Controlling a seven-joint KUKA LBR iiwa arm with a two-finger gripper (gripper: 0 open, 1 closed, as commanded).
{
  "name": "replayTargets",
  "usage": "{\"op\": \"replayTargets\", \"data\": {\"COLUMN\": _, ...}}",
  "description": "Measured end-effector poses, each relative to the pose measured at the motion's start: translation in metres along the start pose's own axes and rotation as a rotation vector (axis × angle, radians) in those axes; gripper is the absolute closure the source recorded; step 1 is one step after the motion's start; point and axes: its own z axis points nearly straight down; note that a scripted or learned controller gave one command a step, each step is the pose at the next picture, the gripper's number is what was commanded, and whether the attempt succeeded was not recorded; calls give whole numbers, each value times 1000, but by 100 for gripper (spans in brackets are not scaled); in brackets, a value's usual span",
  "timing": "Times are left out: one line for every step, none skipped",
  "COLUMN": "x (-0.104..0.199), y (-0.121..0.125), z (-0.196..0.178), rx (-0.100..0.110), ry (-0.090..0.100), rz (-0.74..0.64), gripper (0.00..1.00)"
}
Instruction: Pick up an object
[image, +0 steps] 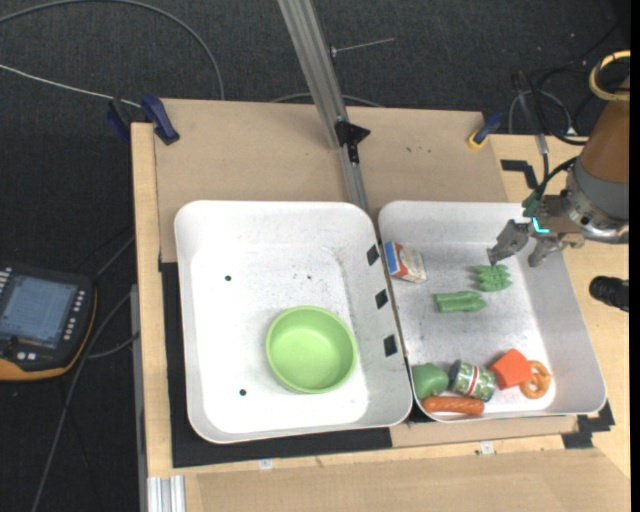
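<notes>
Arm: enters from the right, wrist over the right bin's far right corner.
Jaws: gripper spread, pinching nothing, poised just above and beside the leaf.
Leaf: green, ragged, in the right bin, far right part.
Green block: just left and nearer than the leaf.
Carton: red and white, by the bin's left wall.
Near edge of right bin: green lump, can, sausage, orange piece, pretzel, crowded together.
Left bin: holds a green bowl.
Table: carries both bins.
</notes>
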Motion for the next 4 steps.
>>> {"op": "replayTargets", "data": {"x": 0, "y": 0, "z": 0, "rx": 0, "ry": 0, "rz": 0, "gripper": 0}}
{"op": "replayTargets", "data": {"x": 3, "y": 5, "z": 60, "rx": 5, "ry": 1, "rz": 0, "gripper": 0}}
{"op": "replayTargets", "data": {"x": 4, "y": 4, "z": 112, "rx": 4, "ry": 1, "rz": 0, "gripper": 0}}
{"op": "replayTargets", "data": {"x": 4, "y": 5, "z": 99, "rx": -1, "ry": 0, "rz": 0, "gripper": 100}}
